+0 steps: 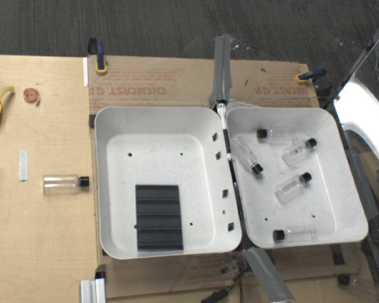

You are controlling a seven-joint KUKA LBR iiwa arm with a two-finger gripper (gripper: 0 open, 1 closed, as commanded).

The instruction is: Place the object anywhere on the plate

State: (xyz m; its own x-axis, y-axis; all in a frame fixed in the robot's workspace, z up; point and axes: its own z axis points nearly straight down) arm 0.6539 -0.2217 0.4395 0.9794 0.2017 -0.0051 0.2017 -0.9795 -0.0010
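Reading anything on that cardboard (196,86), arm?

Me: Reddish printed letters run across it in two patches, beyond the plate (158,218) and upside down from this view. They are too blurred for me to spell out.

Asker: And the plate itself?

Me: Dark, rectangular, ribbed in crosswise bands, lying flat in the left bin (114,169), at its near side. That bin is smooth white plastic with rounded corners and a few small dark holes.

Asker: Where are the objects?

Me: Right of the plate, in the right bin (341,169), lie five clear cylindrical vials with black caps: the first vial (270,133) farthest back, a second vial (247,155) nearest the plate's bin, a third vial (299,150), a fourth vial (293,187), and a fifth vial (295,234) nearest the front. All lie on their sides, apart from each other. A sixth vial (66,182) lies on the pale wooden bench (38,232), left of the plate.

Asker: Your jaws?

Me: I cannot tell how they stand.
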